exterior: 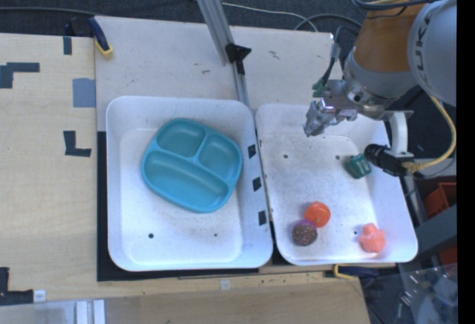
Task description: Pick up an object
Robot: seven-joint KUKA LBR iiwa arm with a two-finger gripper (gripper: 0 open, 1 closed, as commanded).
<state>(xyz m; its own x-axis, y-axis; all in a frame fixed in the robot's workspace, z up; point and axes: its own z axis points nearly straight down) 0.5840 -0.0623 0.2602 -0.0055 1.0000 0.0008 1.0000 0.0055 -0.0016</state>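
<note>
Camera view: my gripper (318,124) hung over the far end of the right bin (276,167), close to that bin's far wall and a little right of the divide between the two bins. The fingers pointed down toward the bin floor, but they appeared small and dark against the white surface, so I could not tell how far apart they stood; nothing was visible between them, and I judged that I had hold of no object. The candidate objects all lay in the right bin. A small green object (358,166) rested near the bin's right wall, to the right of my gripper and somewhat nearer the camera. An orange round object (318,214) sat toward the near end of the bin, with a dark brownish ball (303,234) just beside it on its near-left side. A pink object (371,239) lay in the near-right corner, apart from those two. The left bin (119,189) contained a blue divided plate (191,164), lying flat and well apart from my gripper. Task status, as judged from this arrangement: no object had been lifted and none was in contact with the gripper. Selection of a target, descent onto it, closure and lift all remained to be done.
</note>
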